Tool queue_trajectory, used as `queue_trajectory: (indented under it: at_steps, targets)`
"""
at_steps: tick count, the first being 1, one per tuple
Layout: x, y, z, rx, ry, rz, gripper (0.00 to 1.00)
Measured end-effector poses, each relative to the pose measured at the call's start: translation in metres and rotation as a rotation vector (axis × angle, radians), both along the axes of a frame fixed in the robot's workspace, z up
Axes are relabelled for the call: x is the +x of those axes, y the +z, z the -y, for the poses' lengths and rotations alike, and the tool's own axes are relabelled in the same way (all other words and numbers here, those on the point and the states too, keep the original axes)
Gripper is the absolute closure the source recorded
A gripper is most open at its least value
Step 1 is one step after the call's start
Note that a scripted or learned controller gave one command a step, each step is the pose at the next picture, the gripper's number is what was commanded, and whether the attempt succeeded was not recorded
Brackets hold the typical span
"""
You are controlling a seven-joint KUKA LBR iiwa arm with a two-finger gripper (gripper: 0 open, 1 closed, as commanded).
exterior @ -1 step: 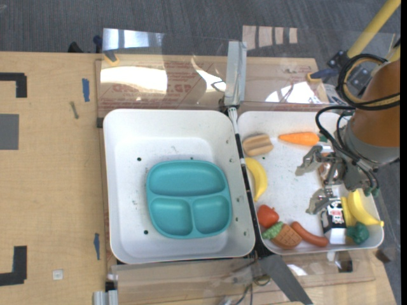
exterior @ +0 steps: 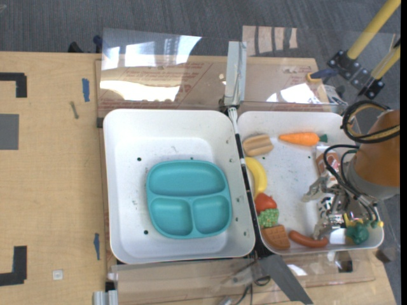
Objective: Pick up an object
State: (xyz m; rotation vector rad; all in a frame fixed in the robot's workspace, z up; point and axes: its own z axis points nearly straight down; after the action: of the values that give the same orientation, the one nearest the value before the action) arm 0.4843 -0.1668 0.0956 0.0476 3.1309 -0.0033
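low in the right bin (exterior: 299, 170), along its near wall: a red sausage (exterior: 308, 239) lying flat, a waffle-brown piece (exterior: 276, 236) at its left end, a small green item (exterior: 358, 233) off in the near right corner. directly above the sausage's right end, the gripper (exterior: 332, 216), hung from the orange-banded arm (exterior: 376, 161) amid cables and metal. impossible to tell from this slant whether released or clenched; too much clutter around the tip. nothing visibly lifted, nothing visibly caught, so by the look of it the pick not yet done: everything left to do, closing and raising included.

likely target, judged by position alone: the sausage, just below and slightly left of the tip, close or perhaps touching, hard to say which. green item just to the right of the tip, also near.

further back along the left wall of the same bin: a green leafy piece (exterior: 269, 217), a red tomato-like piece (exterior: 265, 202), a yellow banana (exterior: 257, 173), then a tan bun (exterior: 257, 145). all well apart from the tip. at the far end, an orange carrot (exterior: 299, 138), lying crosswise, well apart too.

over in the left bin (exterior: 127, 170), a teal divided plate (exterior: 188, 197).
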Motion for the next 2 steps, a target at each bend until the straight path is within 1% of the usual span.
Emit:
queue_trajectory:
  at_steps: [1,2]
  targets:
    - [0.140,-0.007,0.005,0.000,0.067,0.001,0.00]
    - [0.060,-0.006,0.058,0.000,0.039,-0.002,0.00]
